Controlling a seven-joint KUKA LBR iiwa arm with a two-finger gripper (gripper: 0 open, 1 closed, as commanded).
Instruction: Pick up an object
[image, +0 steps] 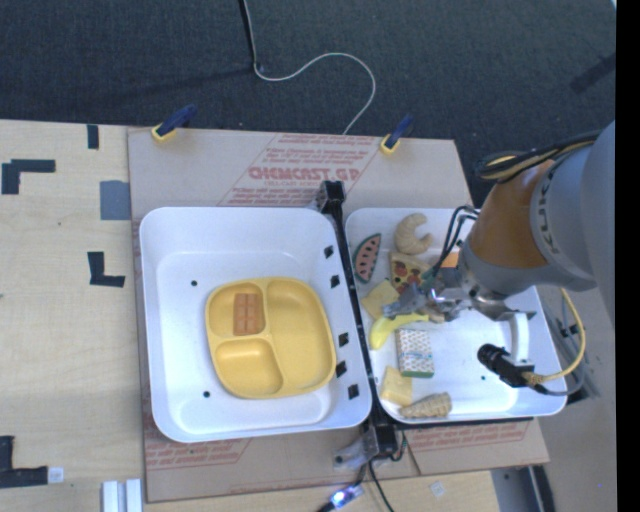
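Where the right bin (540, 400) holds toy food, tool (418, 303) low over yellow piece (381, 298); grip state unreadable.

i log two white bins: left bin (170, 300), right bin (470, 395). yellow divided tray (290, 345) carrying a brown bar (247, 311). watermelon slice (367, 257): red flesh, green rind. tan croissant (412, 233). pale yellow wedges (381, 297). speckled white-green packet (414, 351). beige cone (428, 405). arm (540, 225): grey with orange band. cardboard sheet (300, 170): brown, red lettering. clips (172, 122): blue and yellow.
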